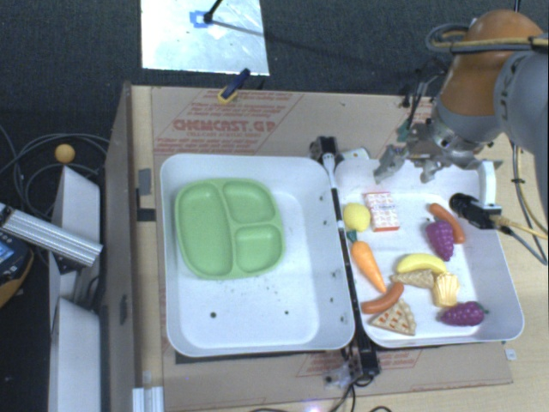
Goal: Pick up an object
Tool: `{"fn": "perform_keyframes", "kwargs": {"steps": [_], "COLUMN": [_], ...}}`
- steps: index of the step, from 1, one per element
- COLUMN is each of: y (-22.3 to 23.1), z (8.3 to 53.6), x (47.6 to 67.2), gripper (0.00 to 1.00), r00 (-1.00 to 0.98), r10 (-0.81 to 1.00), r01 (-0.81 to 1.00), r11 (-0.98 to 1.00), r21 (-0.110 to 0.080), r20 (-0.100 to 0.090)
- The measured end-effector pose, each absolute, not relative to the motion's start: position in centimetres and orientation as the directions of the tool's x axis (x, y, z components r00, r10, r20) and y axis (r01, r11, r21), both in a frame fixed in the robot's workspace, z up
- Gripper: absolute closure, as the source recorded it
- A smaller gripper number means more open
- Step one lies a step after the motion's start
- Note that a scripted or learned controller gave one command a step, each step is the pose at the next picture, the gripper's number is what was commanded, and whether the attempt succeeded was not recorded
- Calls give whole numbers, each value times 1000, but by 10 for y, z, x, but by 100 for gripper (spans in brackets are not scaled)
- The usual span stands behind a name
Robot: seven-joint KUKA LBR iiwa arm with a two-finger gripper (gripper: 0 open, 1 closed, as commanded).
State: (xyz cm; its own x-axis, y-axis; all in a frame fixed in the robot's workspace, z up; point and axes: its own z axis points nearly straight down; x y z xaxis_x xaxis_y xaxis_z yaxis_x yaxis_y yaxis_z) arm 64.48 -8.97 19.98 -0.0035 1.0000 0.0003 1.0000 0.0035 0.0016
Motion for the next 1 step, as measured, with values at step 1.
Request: {"fn": "perform_keyframes", "kwargs": {"steps": [1], "y": [-85], "z": [84], "x": [648], "gripper": [0], "r00": [-4], "r10": [1000], "r01": [1000], "r11": [4], "r21": [2], "r20": [0]}}
